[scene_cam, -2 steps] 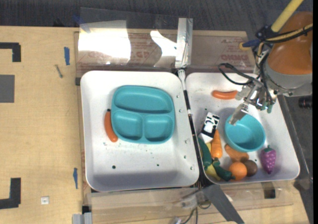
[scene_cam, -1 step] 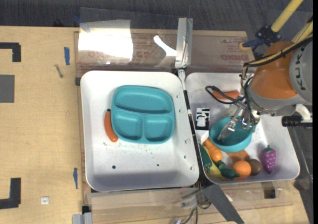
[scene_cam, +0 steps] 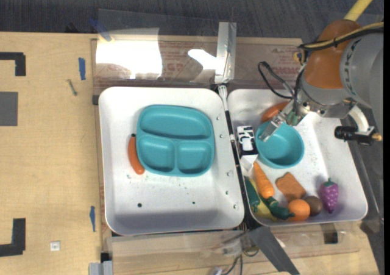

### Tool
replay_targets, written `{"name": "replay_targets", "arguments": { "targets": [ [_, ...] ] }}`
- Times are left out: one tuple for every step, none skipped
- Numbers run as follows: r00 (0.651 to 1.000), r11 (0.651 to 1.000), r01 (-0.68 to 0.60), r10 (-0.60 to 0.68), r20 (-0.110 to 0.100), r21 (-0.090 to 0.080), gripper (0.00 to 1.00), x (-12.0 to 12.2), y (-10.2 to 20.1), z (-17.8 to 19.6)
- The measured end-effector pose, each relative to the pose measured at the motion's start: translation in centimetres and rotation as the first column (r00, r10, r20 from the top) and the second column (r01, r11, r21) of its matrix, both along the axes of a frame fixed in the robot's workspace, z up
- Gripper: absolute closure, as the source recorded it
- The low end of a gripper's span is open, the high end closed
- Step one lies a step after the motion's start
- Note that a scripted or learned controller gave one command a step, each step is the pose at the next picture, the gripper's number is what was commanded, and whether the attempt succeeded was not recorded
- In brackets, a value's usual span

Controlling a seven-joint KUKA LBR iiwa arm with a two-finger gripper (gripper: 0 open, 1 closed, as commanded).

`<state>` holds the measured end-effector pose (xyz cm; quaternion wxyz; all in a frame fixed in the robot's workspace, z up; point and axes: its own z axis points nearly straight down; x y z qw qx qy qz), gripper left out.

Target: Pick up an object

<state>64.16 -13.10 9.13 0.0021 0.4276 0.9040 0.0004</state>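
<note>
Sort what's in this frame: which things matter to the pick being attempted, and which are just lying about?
In play:
- tool, at the rim of the teal bowl
- right bin

Lying about:
- divided teal tray and orange sausage, left bin
- carrot
- brown bread piece
- orange
- purple grapes

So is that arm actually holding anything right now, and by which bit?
It appears to grip the teal bowl in the right bin: the fingers pinch its upper-left rim. Whether the hold is firm cannot be told.

wooden bench (scene_cam: pixel 42 164), clear plastic sheet (scene_cam: pixel 158 54)
</note>
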Motion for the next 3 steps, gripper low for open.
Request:
{"name": "replay_targets", "arguments": {
  "targets": [
    [1.0,1.0,0.005,-0.005,0.001,-0.006,0.0,0.5,1.2,-0.1],
    [0.969,0.969,-0.248,0.248,0.004,-0.005,0.0,-4.4,-4.0,8.2],
    [0.995,0.995,-0.099,0.099,0.008,-0.004,0.0,-8.3,-4.3,-0.1]
  ]
}}
